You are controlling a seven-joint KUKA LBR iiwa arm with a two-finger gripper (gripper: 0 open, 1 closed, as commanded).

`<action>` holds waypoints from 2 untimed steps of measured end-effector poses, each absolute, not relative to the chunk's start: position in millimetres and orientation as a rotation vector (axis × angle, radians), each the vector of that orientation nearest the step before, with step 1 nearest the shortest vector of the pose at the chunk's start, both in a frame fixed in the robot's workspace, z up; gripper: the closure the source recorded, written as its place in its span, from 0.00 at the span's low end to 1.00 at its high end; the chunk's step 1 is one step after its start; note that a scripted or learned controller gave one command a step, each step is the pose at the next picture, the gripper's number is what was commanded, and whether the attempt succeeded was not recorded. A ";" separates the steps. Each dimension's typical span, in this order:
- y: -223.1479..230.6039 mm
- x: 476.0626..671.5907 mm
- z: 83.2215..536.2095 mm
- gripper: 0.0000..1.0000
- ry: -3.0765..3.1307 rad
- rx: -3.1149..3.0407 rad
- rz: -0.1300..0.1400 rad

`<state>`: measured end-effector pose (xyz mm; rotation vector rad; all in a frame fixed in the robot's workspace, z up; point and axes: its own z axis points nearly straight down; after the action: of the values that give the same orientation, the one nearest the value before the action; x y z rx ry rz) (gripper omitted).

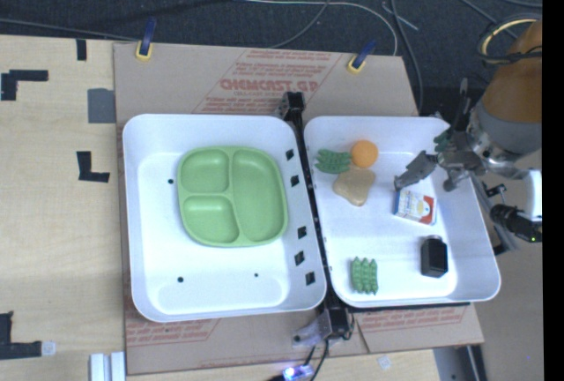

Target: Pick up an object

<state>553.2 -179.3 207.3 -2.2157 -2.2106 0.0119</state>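
The gripper hangs spread and empty just above the small white-and-red packet in the right bin; I'd centre both fingers over the packet's edges, then descend straight

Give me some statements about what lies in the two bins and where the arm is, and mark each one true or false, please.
1. The green divided plate lies in the left bin. True.
2. The orange ball lies in the left bin. False: it lies in the right bin, beside the beige object.
3. The black object sits near the right bin's front right corner. True.
4. The gripper hovers above the green plate. False: it is over the right bin, just above the small white and red packet.
5. The right bin holds two green objects. True: one by the ball, one near the front wall.
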 end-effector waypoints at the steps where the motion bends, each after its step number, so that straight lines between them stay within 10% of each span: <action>1: -179.1 556.2 213.9 0.00 -2.222 -2.219 0.001; 2: -185.1 557.5 168.2 0.00 -2.220 -2.219 0.006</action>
<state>557.5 -185.1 168.2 -2.2191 -2.2198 0.0061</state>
